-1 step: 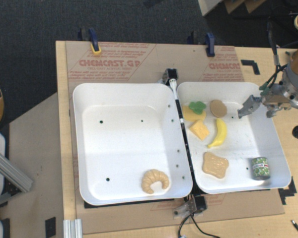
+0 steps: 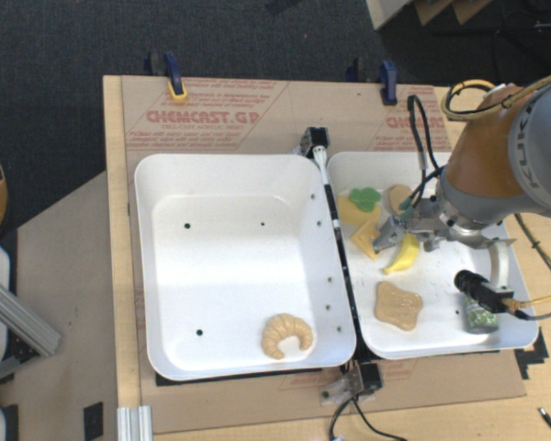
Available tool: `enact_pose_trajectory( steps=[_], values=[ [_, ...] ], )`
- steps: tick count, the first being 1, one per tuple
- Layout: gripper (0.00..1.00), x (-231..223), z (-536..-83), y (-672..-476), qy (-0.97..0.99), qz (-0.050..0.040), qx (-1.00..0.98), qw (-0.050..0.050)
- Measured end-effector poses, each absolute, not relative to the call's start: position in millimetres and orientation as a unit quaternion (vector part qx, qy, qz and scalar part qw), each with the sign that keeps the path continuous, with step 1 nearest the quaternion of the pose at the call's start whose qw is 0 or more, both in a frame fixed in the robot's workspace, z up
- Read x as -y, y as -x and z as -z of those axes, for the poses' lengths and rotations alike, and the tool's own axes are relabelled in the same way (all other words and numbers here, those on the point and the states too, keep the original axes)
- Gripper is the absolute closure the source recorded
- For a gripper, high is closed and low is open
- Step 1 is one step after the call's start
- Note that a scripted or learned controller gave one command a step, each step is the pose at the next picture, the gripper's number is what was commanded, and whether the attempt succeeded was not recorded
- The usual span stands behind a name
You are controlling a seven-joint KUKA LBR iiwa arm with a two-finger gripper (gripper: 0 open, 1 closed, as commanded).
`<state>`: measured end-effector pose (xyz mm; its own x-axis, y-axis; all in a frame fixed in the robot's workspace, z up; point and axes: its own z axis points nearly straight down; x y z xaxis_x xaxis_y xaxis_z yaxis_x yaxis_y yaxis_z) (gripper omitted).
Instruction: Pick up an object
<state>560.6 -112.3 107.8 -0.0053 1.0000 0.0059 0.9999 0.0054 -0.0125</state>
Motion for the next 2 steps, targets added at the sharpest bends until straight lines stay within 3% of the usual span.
enact_pose_trajectory(
  steps=[1,2],
  values=[
    [0.00,94.5,-86.9,-574.6,0.707,0.0006,0.708,0.000],
    [1.00,94.8,-95.5,-573.2,0.707,0.0000,0.707,0.000]
  ],
)
